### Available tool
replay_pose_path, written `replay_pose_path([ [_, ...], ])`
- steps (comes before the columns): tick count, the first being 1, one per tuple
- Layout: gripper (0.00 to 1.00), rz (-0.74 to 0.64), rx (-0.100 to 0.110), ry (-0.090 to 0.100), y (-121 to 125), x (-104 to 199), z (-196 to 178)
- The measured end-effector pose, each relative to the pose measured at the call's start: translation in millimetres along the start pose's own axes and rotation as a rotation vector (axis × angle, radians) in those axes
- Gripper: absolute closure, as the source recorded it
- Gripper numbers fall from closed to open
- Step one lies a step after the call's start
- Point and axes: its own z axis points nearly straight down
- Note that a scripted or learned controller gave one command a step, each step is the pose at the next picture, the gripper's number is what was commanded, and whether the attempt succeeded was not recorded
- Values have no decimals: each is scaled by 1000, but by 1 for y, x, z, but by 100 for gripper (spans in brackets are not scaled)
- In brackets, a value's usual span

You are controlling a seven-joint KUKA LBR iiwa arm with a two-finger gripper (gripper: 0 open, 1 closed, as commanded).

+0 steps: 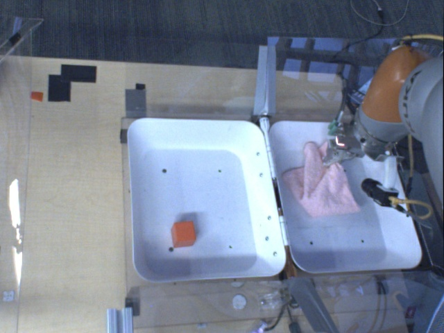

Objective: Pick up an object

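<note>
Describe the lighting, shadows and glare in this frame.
Camera view: even overhead light; soft shadows along the lower inner wall of the left bin and beside the orange block; a bright glare streak on the bench at far left; the gripper over the pink cloth looks slightly blurred.

We see a light wooden bench [62, 207] under even light, with dark grey carpeted floor [173, 9] beyond its far edge. Black blocks [69, 80] and a small orange marker [37, 96] sit at its far left corner. A thin cable [378, 9] loops across the floor.
</note>
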Motion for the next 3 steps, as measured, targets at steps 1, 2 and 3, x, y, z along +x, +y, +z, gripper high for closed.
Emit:
replay_pose_path([
  [1, 0, -196, -10, -1, 11, 14, 16],
  [2, 0, -369, -17, -3, -23, 21, 15],
  [3, 0, -560, -16, -5, -9, 44, 15],
])
